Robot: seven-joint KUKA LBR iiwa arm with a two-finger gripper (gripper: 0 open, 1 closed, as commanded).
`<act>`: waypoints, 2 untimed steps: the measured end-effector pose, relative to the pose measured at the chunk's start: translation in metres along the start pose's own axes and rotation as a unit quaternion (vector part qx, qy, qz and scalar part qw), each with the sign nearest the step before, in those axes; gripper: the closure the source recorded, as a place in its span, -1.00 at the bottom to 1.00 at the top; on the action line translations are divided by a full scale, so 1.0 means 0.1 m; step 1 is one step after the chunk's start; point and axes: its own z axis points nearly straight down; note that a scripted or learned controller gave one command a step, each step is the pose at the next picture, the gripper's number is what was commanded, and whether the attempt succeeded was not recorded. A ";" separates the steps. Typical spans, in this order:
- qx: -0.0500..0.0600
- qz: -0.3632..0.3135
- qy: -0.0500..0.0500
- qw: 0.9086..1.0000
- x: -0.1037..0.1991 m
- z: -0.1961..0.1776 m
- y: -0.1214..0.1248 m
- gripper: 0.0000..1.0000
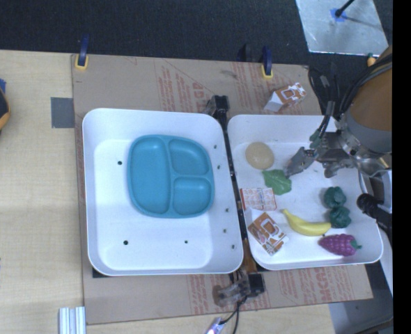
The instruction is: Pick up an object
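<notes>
Right bin [373,256]: gripper [297,163] hovers near far edge, jaws apparently parted and empty, approaching green leaf [278,181]; descent and closure needed.

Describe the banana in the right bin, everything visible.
The banana is a small yellow toy, smooth and plastic-looking, curved, lying flat on the floor of the right bin toward its near edge. Its stem end points left and up toward a small printed carton; its other end sits close to the purple grapes. The gripper is apart from it.
</notes>
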 end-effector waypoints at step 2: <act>0.001 0.000 -0.001 1.000 -0.06 1.28 0.55 -1.00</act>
